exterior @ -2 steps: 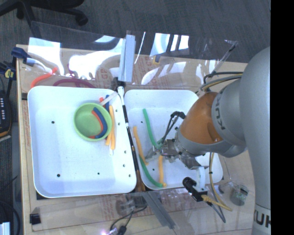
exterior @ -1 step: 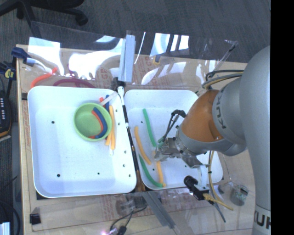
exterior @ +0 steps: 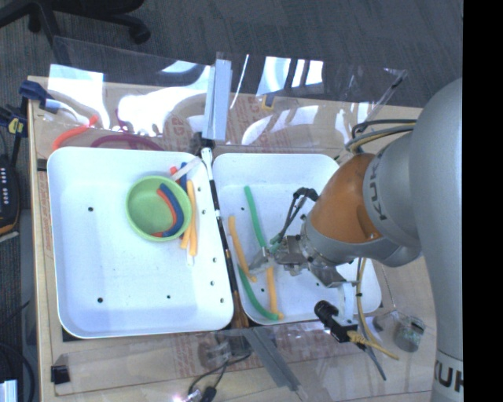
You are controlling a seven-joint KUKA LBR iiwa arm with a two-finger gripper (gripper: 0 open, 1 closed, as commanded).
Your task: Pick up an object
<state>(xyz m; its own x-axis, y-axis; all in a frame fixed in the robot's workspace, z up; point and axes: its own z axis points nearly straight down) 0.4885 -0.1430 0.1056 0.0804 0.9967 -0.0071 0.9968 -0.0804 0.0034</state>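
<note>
Bright, even overhead light; strong white glare on the clear panel [exterior: 236, 102] behind the bins; soft shadows, slight overall blur, washed-out whites

White bin [exterior: 275, 169] under the pincer [exterior: 273, 250]; second white bin [exterior: 94, 267] just left of it. Wooden bench [exterior: 141, 357] beneath both. Red cable [exterior: 75, 129] well up-left of pincer. Clear plastic sheet [exterior: 259, 118] beyond it. Chair base [exterior: 118, 20] far up-left, on grey carpet [exterior: 354, 31].
</note>
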